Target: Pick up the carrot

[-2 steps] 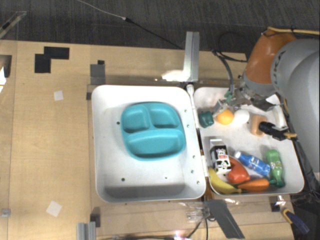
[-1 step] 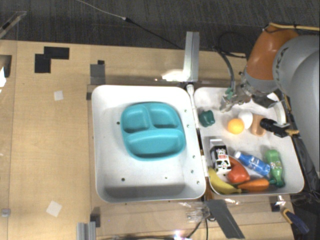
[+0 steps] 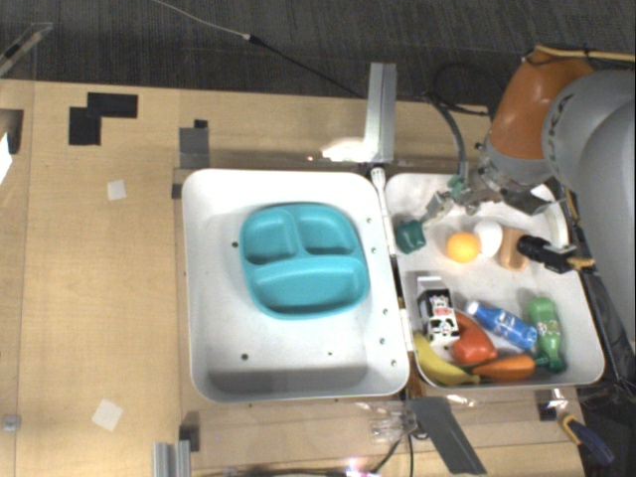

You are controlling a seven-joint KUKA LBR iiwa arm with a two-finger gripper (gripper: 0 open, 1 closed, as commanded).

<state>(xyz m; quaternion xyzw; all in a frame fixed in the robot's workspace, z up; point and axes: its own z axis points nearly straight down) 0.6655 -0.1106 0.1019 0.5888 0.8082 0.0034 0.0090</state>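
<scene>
No text, brand, number or sign can be read anywhere. The small black-and-white carton (image 3: 438, 310) in the right white bin (image 3: 594, 354) carries dark print, and the blue plastic bottle (image 3: 503, 325) beside it has a pale label, but both are too blurred to make out.

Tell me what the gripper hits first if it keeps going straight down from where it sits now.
Probably bare floor of the right bin near its far edge. The gripper hangs above a patch between the teal cup and the orange ball. The carrot lies near the front wall. Depth is unclear.
</scene>
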